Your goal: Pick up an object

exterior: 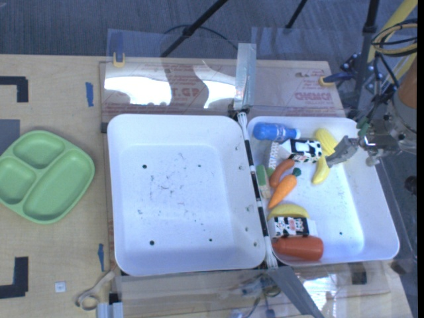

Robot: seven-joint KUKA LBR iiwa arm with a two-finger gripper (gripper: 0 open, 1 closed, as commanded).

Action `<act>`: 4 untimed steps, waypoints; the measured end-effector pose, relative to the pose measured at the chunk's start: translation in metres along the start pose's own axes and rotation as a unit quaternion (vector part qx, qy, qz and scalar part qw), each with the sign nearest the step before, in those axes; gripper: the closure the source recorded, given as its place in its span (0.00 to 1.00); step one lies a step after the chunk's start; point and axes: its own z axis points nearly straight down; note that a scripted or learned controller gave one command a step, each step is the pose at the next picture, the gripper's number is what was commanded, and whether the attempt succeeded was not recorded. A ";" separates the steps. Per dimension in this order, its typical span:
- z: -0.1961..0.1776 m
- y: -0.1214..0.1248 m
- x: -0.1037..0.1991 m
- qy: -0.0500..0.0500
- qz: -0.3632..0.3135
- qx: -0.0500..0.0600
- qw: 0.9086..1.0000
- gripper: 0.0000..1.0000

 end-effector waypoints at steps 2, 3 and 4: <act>0.094 0.073 -0.025 -0.001 -0.046 -0.002 0.999 0.00; 0.148 0.101 -0.058 -0.003 -0.025 -0.015 1.000 0.00; 0.153 0.099 -0.068 0.001 -0.074 -0.021 0.997 0.00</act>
